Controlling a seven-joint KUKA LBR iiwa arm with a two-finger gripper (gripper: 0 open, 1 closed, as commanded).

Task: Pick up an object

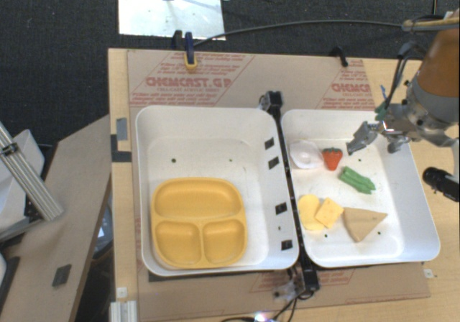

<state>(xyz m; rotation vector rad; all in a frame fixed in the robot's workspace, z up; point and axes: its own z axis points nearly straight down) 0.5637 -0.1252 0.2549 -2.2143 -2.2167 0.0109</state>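
The right bin (417,241) holds several small things: a white round piece (307,156), a red strawberry-like piece (331,159), a green pod (357,180), a pale yellow round piece (308,211), a yellow cheese block (330,213) and a tan wedge (364,223). My gripper (377,142) hangs over the far part of this bin, right of the red piece and above the green pod. Its fingers (357,142) stand apart with nothing between them.
In the left bin (208,126) a yellow divided tray (200,222) lies at the near side. A black divider with clips (280,191) runs between the bins. Cables cross the cardboard behind the bins.
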